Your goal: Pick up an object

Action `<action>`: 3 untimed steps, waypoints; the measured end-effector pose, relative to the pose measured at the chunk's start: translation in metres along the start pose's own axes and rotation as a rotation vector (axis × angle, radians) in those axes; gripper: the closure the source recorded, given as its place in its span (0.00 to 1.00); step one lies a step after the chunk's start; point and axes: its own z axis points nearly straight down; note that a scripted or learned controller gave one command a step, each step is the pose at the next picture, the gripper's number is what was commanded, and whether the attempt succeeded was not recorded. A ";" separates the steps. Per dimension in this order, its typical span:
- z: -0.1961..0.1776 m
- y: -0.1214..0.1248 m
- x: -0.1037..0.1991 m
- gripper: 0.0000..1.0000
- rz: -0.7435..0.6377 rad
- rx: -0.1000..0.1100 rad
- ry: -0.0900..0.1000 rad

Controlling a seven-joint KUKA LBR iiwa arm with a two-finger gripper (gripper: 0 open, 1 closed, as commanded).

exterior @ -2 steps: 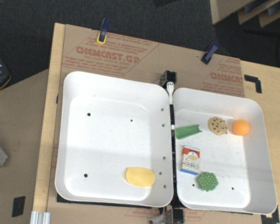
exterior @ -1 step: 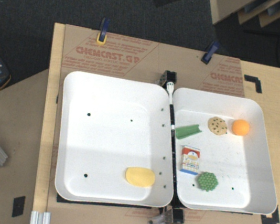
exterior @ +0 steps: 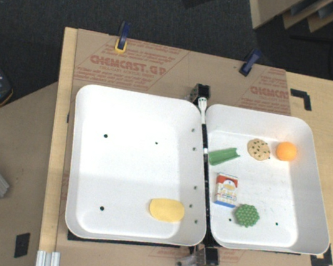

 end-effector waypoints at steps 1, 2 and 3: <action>-0.029 0.000 0.000 1.00 0.000 0.002 0.001; 0.098 0.005 0.002 1.00 0.002 0.022 0.010; 0.055 -0.001 0.011 1.00 0.000 0.003 0.002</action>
